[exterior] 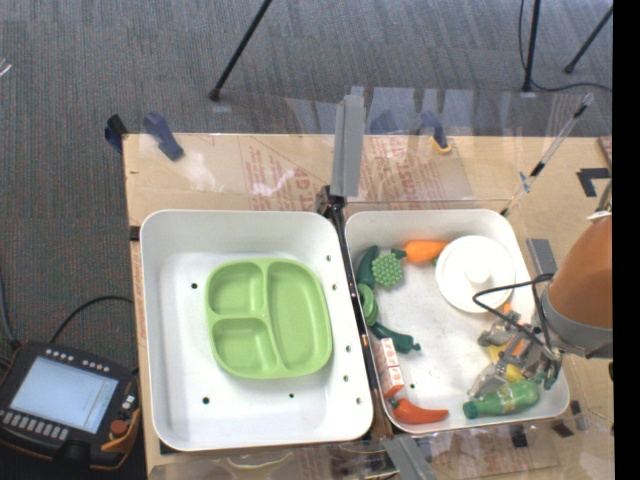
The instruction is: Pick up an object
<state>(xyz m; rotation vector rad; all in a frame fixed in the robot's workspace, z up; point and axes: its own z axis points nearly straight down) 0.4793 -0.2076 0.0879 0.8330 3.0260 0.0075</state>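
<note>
Pincer hangs low in the right bin, at its near right corner, just above a glossy green bottle lying on its side; its state I cannot tell. A good grasp probably needs a straight descent across the bottle's narrow, rounded body, since smooth plastic slips. Farther off lie a matte white plate, an orange carrot and a knobbly green toy.

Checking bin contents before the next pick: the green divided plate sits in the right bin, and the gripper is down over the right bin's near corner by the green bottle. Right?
Not quite. The camera view shows the green divided plate in the left bin, not the right one. The rest stands: the gripper is low over the right bin, at its near corner by the green bottle.
</note>
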